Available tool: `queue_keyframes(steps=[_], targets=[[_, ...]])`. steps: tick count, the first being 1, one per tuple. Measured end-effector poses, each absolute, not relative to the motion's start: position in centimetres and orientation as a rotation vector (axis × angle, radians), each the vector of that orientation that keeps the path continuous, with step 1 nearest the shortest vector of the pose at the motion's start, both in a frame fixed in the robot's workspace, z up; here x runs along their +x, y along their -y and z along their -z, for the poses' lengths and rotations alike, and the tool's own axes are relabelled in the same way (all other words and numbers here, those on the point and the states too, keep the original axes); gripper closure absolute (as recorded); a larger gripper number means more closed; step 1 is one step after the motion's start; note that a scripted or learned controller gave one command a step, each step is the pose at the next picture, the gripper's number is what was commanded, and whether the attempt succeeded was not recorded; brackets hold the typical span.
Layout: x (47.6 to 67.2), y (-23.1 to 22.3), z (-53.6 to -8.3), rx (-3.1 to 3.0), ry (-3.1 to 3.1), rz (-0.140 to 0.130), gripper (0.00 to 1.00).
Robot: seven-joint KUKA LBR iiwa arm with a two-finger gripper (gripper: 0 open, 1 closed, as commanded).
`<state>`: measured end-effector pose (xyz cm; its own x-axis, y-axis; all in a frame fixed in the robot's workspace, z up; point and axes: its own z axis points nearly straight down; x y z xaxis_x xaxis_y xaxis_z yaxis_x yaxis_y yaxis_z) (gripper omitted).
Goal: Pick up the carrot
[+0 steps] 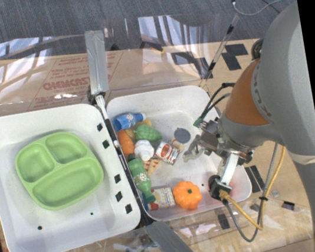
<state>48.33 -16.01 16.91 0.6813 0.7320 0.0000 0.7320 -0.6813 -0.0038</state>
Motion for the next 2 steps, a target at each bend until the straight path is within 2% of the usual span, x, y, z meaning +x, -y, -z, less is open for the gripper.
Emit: queue_keyframes(steps=[1,2], targets=[[47.6,10.4,-9.1,-2.926,1.134,-0.002,0.0],[48.9,15.1,-15.7,-3.043,0.761,-0.004,0.0]])
